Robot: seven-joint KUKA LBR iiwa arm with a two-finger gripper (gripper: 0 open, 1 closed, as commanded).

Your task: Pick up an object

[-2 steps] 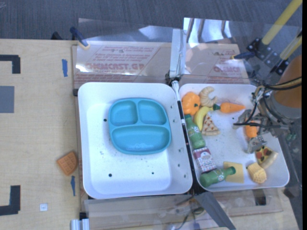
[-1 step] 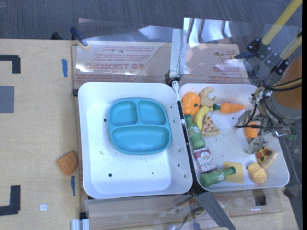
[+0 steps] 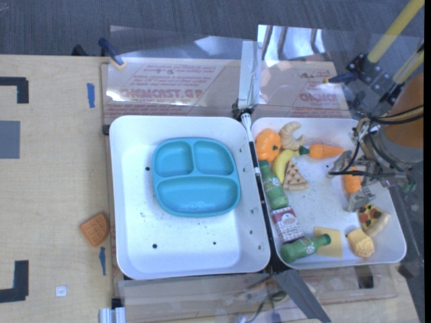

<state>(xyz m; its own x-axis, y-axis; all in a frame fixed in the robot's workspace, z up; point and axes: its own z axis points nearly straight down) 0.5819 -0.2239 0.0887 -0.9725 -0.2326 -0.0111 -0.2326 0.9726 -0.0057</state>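
Currently hand (image 3: 357, 180) sits low in the right bin (image 3: 323, 210), state can't tell. Orange piece (image 3: 351, 182) touching it, grip unconfirmed. Pizza slice (image 3: 372, 218) just below; carrot (image 3: 323, 151) up-left.

Blue divided plate (image 3: 196, 177); white bins (image 3: 128, 180) (both); orange carrot (image 3: 325, 151); yellow banana (image 3: 283, 163).

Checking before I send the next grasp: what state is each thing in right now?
gripper: low over the right bin, by an orange piece
blue plate: flat in left bin, compartments bare
green bottle: lying on its side
banana: lying flat
carrot: lying flat
waffle: on bench, outside bins
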